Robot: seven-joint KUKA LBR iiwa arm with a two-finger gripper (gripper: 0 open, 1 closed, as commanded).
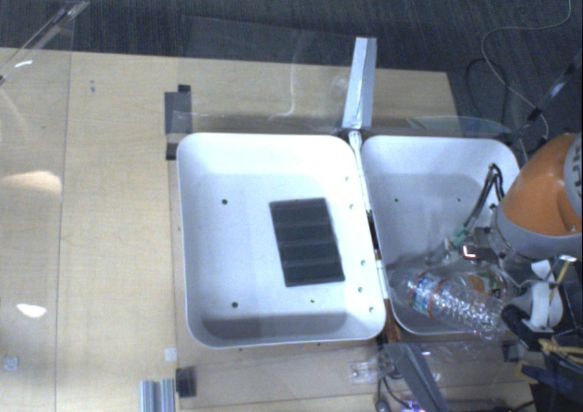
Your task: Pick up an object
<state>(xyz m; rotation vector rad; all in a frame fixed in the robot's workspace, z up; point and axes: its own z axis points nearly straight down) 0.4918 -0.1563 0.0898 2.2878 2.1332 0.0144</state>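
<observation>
A clear, crumpled plastic bottle [453,302] lies on its side at the front of the right bin [424,178]. A flat black ribbed block [308,241] rests in the middle of the left bin [228,173]. The arm, with its orange band [545,190], reaches in from the right over the right bin. My gripper [466,252] hangs low at the bin's right side, just behind and above the bottle, partly hidden by cables and the wrist.
A metal post [359,84] stands behind the seam between the two bins. Black cables [510,46] run along the right of the bench. Clear acrylic sheets [36,155] cover the wooden bench to the left.
</observation>
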